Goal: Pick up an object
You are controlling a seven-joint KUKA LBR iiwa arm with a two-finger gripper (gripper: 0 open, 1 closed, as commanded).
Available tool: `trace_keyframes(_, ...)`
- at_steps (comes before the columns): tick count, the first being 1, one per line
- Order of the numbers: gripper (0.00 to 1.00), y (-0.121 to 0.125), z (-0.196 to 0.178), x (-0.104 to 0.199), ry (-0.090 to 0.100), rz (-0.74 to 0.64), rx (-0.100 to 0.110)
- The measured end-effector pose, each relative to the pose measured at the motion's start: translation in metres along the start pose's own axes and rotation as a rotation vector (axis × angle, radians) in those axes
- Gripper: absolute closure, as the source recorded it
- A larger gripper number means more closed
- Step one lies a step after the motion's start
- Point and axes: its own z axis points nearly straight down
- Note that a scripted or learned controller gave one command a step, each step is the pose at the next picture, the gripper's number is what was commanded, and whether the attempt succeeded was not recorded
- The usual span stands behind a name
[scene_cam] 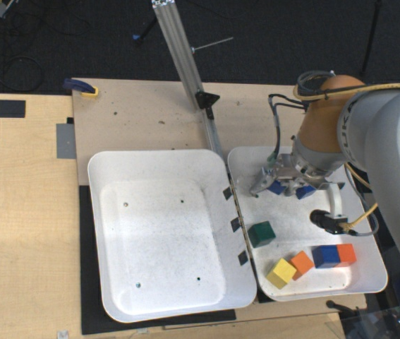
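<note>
Camera view: green block (261, 233) lies below the gripper (282, 182), apart.

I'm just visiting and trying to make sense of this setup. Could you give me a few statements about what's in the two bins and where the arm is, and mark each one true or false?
1. The coloured blocks all lie in the right bin. True.
2. The green block sits in the left bin. False: it lies in the right bin, near the divide between the two bins.
3. The yellow block and an orange block lie next to each other near the right bin's front edge. True.
4. The gripper hangs over the left bin. False: it is over the back part of the right bin.
5. A blue block lies beside another orange block. True.
</note>
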Motion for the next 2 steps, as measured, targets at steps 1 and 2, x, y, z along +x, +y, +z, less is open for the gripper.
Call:
trace_keyframes(1, 1.00, -0.003, -0.009, -0.001, 0.003, 0.004, 0.011)
trace_keyframes(2, 1.00, -0.002, -0.051, -0.005, 0.000, 0.006, -0.003)
